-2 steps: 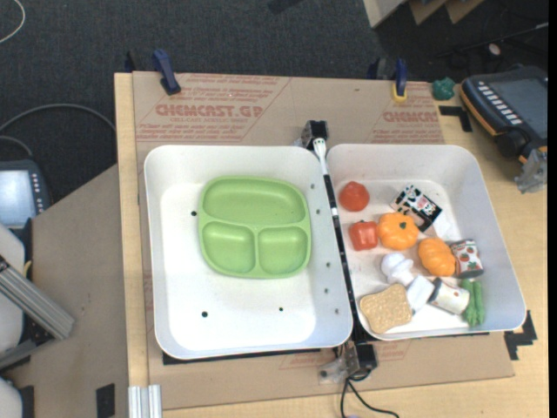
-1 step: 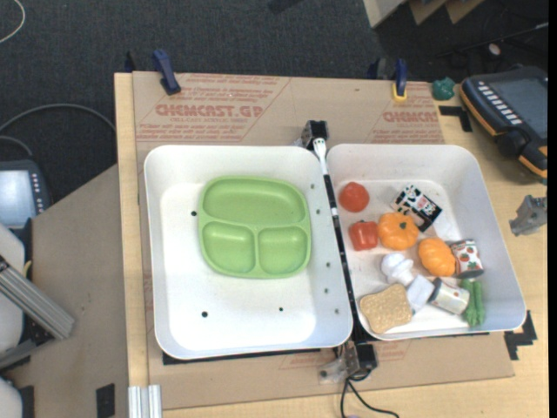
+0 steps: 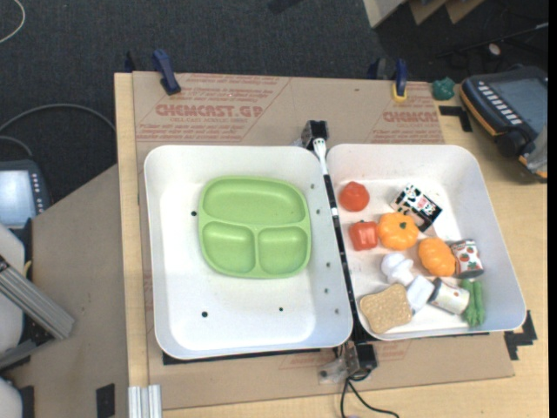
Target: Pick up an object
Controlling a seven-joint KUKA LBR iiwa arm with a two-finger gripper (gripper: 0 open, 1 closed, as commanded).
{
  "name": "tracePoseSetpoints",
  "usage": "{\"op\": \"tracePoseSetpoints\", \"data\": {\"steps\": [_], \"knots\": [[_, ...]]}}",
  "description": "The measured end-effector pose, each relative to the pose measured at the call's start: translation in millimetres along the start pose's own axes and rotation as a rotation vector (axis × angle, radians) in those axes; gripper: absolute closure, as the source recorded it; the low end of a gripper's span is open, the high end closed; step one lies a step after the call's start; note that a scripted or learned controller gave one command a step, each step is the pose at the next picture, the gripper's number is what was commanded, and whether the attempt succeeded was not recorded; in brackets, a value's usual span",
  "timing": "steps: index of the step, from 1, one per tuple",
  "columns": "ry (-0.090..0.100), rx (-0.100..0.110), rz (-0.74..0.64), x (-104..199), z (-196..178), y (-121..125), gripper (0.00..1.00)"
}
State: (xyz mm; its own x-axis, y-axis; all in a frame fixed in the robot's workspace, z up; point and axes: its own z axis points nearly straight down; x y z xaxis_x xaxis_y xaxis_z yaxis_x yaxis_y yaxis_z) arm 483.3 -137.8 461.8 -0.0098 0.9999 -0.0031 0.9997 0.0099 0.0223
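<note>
The right bin (image 3: 461, 168) holds several toy foods. A red tomato (image 3: 353, 196) lies at its upper left, with a small red piece (image 3: 363, 235) below it. An orange pumpkin (image 3: 399, 231) and an orange fruit (image 3: 436, 257) sit mid-bin. A black-and-white cow-patterned carton (image 3: 418, 205) lies at the upper right of the pile. A slice of brown bread (image 3: 386, 308) rests at the front, beside a white mushroom (image 3: 399, 269), a white can (image 3: 448, 298), a strawberry-printed box (image 3: 467, 258) and a green bean (image 3: 474, 303).
The left bin (image 3: 174, 312) carries a green three-compartment plate (image 3: 255, 226). Both bins rest on a cardboard sheet (image 3: 218, 103) clamped at the back by blue clips (image 3: 165, 70). A handheld controller (image 3: 505, 103) lies at the far right.
</note>
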Motion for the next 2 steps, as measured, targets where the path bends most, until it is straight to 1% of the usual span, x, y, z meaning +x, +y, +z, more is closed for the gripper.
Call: {"op": "tracePoseSetpoints", "data": {"steps": [1,2], "knots": [[0.004,0.032,0.018,-84.1,128.6,1.8,1.00],[-0.007,0.001,0.008,-85.5,-62.8,25.0,1.00]]}}
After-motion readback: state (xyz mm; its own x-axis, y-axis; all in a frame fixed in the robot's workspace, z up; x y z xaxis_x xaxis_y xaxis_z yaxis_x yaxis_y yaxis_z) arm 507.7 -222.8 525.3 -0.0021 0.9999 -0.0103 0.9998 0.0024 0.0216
